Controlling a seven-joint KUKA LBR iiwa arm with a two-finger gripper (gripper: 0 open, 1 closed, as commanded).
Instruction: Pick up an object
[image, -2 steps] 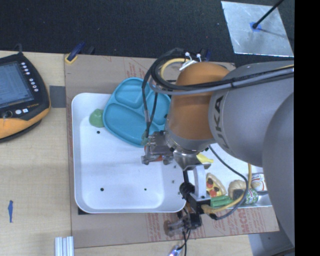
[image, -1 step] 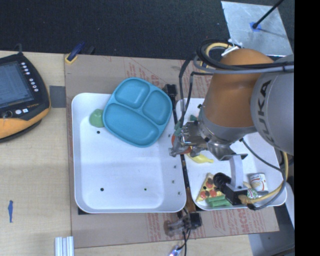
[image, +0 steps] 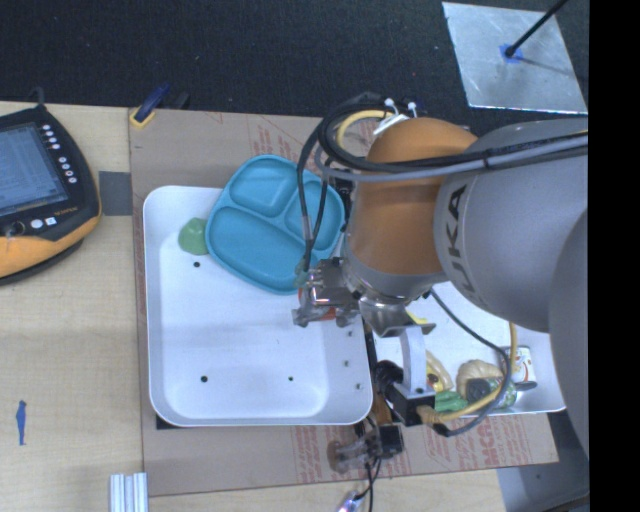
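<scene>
A blue divided plate (image: 268, 222) lies tilted in the upper right part of the left white bin (image: 200, 370), leaning over its far rim. A small green object (image: 193, 236) sits by the plate's left edge. My gripper (image: 320, 298) hangs under the big orange and grey wrist, just below the plate's lower right edge and near the wall between the bins. The arm hides most of it, and nothing shows as held.
The right bin (image: 545, 400) is largely covered by the arm; a tan object (image: 480, 378), a yellow piece (image: 436, 372) and a green piece (image: 450, 403) show in it. A teach pendant (image: 40, 190) lies on the bench at far left.
</scene>
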